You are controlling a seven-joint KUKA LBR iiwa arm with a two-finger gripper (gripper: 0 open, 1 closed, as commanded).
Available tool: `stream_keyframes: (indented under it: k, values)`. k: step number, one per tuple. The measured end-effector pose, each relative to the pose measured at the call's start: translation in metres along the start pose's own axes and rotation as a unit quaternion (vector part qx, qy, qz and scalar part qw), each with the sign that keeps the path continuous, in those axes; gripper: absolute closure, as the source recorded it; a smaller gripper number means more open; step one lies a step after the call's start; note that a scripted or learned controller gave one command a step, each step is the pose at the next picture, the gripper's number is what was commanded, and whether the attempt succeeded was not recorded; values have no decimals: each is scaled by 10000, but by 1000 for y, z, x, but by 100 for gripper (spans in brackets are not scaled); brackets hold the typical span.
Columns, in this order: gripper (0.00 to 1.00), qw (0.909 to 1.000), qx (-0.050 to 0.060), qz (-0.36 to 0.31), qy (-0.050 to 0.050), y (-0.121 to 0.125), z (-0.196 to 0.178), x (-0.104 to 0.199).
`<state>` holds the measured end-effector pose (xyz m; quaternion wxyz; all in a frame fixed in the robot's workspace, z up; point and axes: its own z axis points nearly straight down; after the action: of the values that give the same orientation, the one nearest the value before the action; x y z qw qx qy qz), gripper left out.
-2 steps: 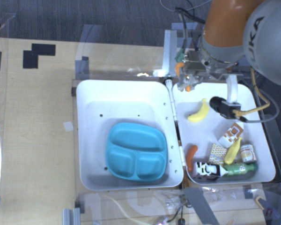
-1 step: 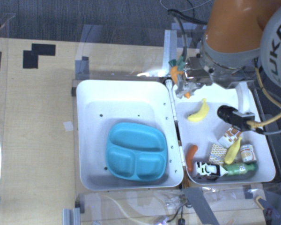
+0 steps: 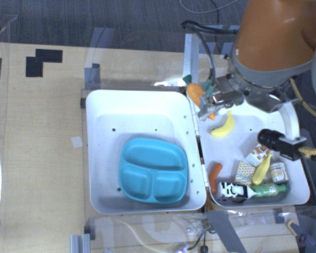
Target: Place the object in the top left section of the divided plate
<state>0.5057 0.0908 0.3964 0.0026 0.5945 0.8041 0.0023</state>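
Though looking down on the gripper from above, cannot tell its state, open or closed. Hangs low over the far left corner of the right bin, at the end of the grey arm with its orange band, reaching in from the right.

Just to its left, an orange object with a green tip, at the rim where the two bins meet. Cannot tell whether touching the gripper or apart from it, nor whether held. Just below the gripper, a small orange piece on the bin floor.

Nearer the camera in the same bin, a yellow banana, lying alone and near the gripper. Further toward the near edge, a red-orange sausage shape close to the left wall. Beside that, a cluster packed together: a black-and-white item, a patterned packet, a second yellow banana shape lying across it, a small can and a green bottle on its side.

Across the shared rim, in the left bin, a blue divided plate, set toward the near right corner and well apart from the orange object. Under both bins, a pale wooden bench.
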Motion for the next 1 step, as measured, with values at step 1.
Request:
stream_keyframes:
  k: [1]
  values:
    - [100,9985,-8,547,-3,-30,-40,-38]
